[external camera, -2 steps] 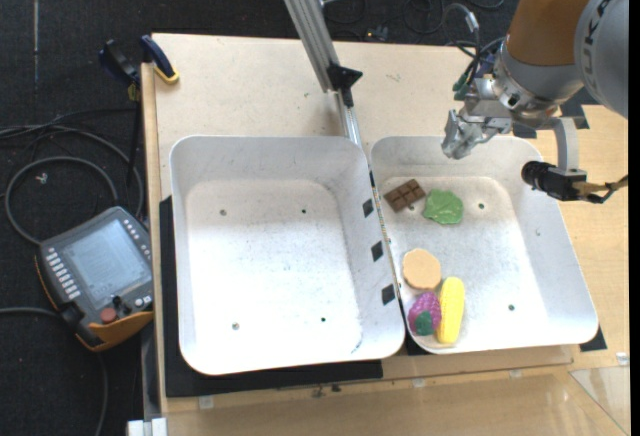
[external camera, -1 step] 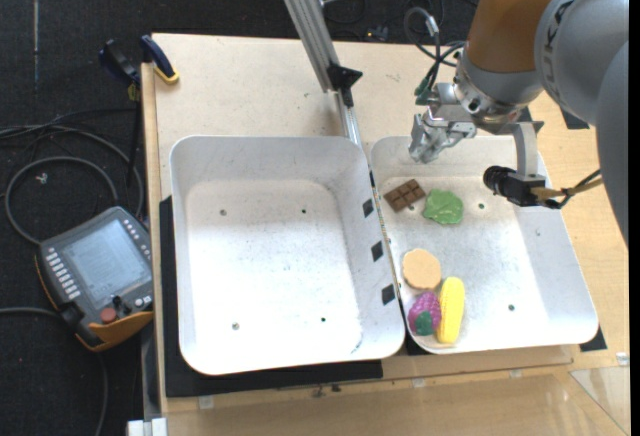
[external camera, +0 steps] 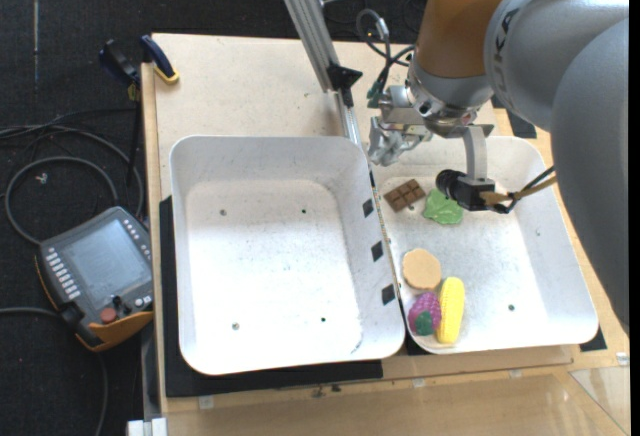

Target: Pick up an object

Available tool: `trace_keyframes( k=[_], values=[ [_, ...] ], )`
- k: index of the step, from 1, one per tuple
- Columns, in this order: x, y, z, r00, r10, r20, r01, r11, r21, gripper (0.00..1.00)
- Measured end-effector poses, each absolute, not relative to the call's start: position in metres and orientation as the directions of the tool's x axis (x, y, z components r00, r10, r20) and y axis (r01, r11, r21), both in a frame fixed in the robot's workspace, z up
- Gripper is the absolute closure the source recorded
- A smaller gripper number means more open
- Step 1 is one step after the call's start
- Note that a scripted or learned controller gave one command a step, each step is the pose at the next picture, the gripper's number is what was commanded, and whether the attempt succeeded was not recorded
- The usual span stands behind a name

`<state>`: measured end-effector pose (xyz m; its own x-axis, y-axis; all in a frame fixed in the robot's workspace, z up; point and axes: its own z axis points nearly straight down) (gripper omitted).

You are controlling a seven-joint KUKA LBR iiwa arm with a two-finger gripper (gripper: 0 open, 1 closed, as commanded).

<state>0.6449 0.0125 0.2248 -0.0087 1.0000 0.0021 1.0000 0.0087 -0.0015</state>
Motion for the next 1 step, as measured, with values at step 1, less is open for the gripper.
trace_keyframes(
  k=[1],
  values=[
    [0.6471,0.0704,0.2386,-0.009,1.000,0.002,1.000,0.009,0.002,1.00]
  ],
)
